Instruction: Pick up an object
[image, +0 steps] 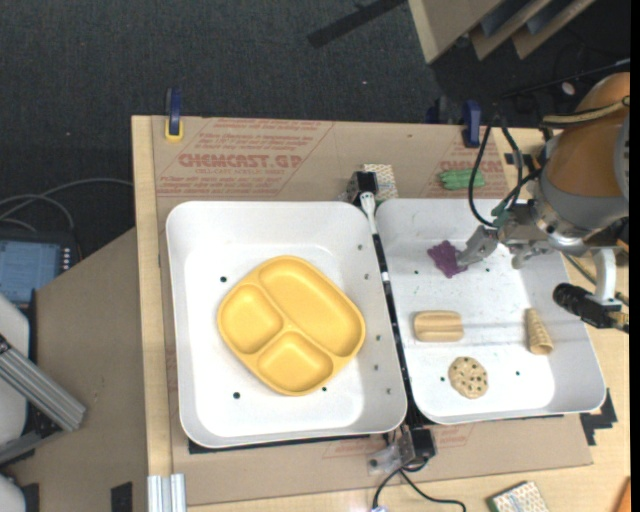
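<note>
In the right bin (570, 400) lie a small purple piece (444, 258) at the back left, a tan bread-like block (438, 326) in the middle, a round speckled cookie (468, 377) toward the front, and a tan cone-shaped piece (539, 331) on the right. My gripper (500, 249) hangs over the back of this bin, just right of the purple piece. It is open, with its fingers spread and nothing between them. The left fingertip (476, 249) is close beside the purple piece.
The left bin (190, 240) holds a yellow three-compartment plate (290, 323). A green item (460, 180) lies on the cardboard behind the right bin. The arm's grey and orange body (590, 160) fills the upper right, with cables looping over the bin's back edge.
</note>
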